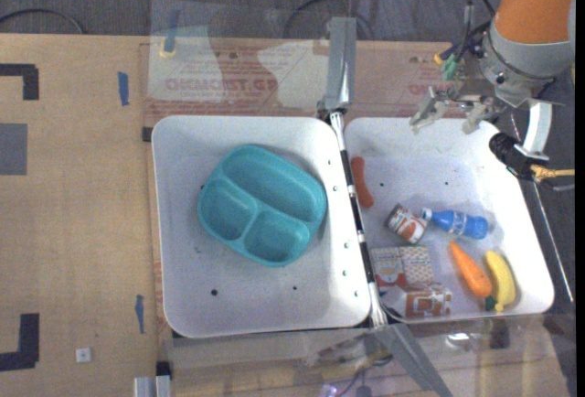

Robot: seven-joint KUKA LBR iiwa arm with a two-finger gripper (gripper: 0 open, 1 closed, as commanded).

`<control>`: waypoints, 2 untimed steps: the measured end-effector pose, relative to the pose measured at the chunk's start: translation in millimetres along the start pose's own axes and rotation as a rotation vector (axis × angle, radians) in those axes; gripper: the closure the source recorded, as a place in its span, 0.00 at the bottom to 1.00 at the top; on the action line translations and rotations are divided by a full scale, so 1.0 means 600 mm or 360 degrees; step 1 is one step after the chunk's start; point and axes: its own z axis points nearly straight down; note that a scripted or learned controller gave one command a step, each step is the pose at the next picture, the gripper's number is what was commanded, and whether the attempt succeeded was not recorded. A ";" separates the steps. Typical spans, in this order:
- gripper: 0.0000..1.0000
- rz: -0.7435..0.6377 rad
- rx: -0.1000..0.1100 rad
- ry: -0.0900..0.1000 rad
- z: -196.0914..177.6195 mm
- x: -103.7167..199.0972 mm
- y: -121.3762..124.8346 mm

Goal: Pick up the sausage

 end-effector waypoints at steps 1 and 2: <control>0.00 0.0083 -0.0002 0.0000 0.286 -0.067 -0.025; 1.00 0.0094 -0.0007 -0.0001 0.269 -0.073 -0.024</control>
